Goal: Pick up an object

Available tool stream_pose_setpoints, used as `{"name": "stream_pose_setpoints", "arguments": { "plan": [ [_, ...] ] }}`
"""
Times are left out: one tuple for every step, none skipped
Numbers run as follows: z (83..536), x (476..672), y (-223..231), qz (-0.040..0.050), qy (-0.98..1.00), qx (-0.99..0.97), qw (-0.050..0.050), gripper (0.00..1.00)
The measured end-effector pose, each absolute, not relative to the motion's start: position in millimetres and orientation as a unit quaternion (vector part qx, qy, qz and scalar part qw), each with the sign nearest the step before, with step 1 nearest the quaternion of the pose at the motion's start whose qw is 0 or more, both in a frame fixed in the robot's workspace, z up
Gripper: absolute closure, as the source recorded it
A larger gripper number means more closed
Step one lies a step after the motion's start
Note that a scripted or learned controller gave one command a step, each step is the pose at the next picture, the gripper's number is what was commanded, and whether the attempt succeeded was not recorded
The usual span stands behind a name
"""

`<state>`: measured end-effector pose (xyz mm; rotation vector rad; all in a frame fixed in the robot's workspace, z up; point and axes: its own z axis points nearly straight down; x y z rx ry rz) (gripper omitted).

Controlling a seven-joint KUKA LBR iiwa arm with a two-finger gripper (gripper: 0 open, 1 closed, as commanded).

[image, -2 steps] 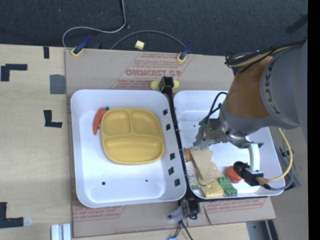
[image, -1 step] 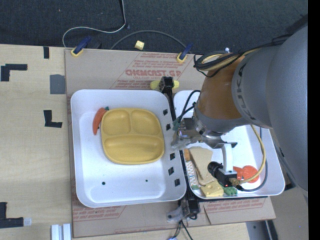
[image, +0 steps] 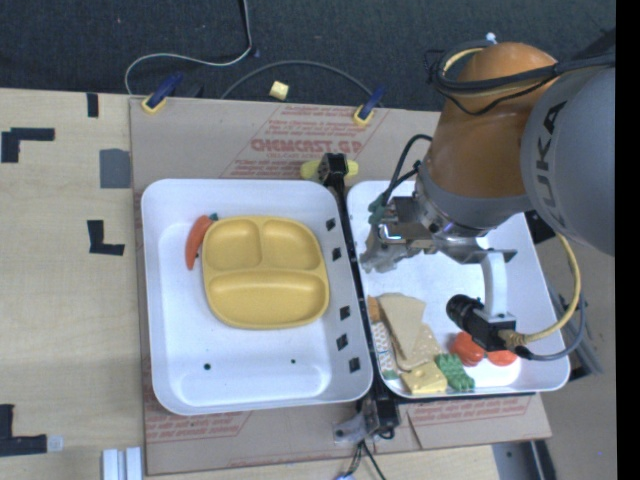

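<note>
Claw [image: 378, 255] is seen hanging over the upper left part of the right bin [image: 535, 298], close to the wall shared with the left bin [image: 170, 298]. Whether it is set wide or narrow cannot be told from this slant, and nothing is seen held in it. No single thing is named by the task. The nearest candidate is judged to be the tan slices [image: 405, 326], which lie just below the claw in the lower left of the right bin.

For a clean pick, the claw should be brought down over the middle of the slices rather than over their edge by the bin wall, where room is lacking. A flat thing is likely to be hard to pinch, so the grip is best taken across a raised corner. The small pieces crowded beside the slices should be kept clear, lest they be pushed or caught as well.

Two white bins are counted on the tabletop [image: 60, 318]. In the left one, one yellow divided plate [image: 265, 273] of three compartments and one orange carrot [image: 197, 240], touching the plate's left edge, are counted. In the right one, what seem to be two stacked tan slices, one yellow block [image: 427, 378], one green piece [image: 457, 371], one red round piece [image: 466, 346] and one red-and-white piece [image: 503, 358] are counted.
</note>
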<state>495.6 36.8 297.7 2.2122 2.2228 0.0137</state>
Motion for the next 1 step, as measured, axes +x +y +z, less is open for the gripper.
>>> {"name": "stream_pose_setpoints", "arguments": {
  "plan": [
    [272.2,483.1,11.2,-0.0015,0.706,0.708,0.000,1.00]
  ]
}}
